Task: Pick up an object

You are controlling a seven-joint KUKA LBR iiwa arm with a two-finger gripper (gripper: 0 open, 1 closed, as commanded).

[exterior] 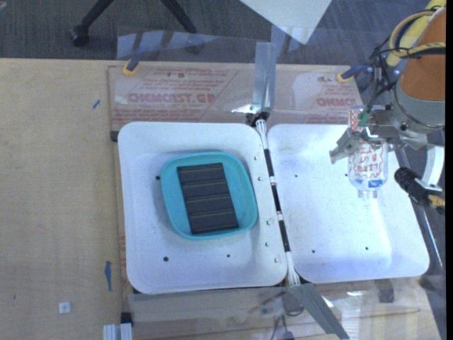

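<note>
A clear plastic bottle (367, 167) with a white label and red lettering hangs over the right bin (333, 239), near its right side. My gripper (364, 142) comes in from the right and is shut on the bottle's upper end. One grey finger (344, 147) shows at the bottle's left. The bottle points downward, with its narrow end toward the bin floor, and appears lifted off it. A teal tray (170, 193) holding a dark ribbed block (207, 198) lies in the middle of the left bin (141, 246).
The two white bins meet at a ridge (274, 197) down the middle. Cardboard with red print (170, 91) lies behind the bins. Cables and the orange-banded wrist (422, 69) crowd the upper right. The wooden bench (49, 190) stretches to the left.
</note>
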